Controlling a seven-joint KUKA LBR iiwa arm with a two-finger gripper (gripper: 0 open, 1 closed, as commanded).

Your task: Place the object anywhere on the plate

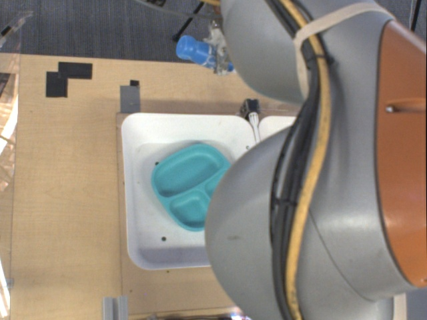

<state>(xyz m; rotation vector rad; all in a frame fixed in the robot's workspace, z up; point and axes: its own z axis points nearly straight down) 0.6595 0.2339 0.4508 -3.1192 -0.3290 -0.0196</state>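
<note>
Teal plate (187, 185) in white bin (133, 179), grey arm (313, 179) overlapping both

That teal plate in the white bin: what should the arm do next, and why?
Probably swing the claw down toward the plate. The claw sits beyond the bin's far edge with something blue at its tip, and the arm hangs over the plate's right side.

matt teal plastic plate (189, 184) in a smooth white plastic bin (143, 245) on a pale wood-grain bench (63, 199).

No legible text or labels
</note>
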